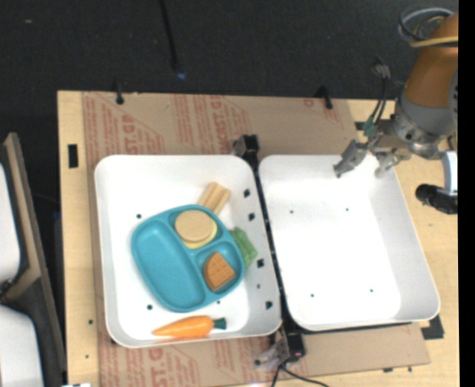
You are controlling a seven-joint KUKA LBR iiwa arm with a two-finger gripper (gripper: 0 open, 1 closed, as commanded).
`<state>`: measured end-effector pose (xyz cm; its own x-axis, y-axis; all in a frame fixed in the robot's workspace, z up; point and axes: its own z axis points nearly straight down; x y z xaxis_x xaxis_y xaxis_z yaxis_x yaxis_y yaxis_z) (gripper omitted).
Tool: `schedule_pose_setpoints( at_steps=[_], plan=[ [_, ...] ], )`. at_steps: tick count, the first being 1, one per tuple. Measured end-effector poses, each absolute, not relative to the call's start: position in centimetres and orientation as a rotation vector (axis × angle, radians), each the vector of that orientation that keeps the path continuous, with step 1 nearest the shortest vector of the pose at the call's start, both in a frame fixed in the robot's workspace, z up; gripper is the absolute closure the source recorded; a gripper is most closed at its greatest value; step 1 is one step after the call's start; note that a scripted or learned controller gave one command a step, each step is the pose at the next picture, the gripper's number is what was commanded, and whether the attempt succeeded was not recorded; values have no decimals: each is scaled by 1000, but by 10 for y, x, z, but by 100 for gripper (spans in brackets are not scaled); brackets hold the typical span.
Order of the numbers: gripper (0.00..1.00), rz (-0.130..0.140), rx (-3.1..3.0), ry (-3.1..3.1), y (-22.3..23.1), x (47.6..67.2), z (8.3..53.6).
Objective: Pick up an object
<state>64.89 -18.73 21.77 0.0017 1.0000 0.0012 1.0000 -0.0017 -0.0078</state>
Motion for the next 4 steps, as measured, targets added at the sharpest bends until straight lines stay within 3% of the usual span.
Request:
schedule_pose_setpoints(
  at_steps=[1, 3, 4],
  plan=[
    [0, -1, -2223, -2222, -187, 651, 223],
    [0, 4, -2219, -2219, -179, 647, 122],
    [0, 2, -2221, -2221, -179, 647, 100]
  ],
)
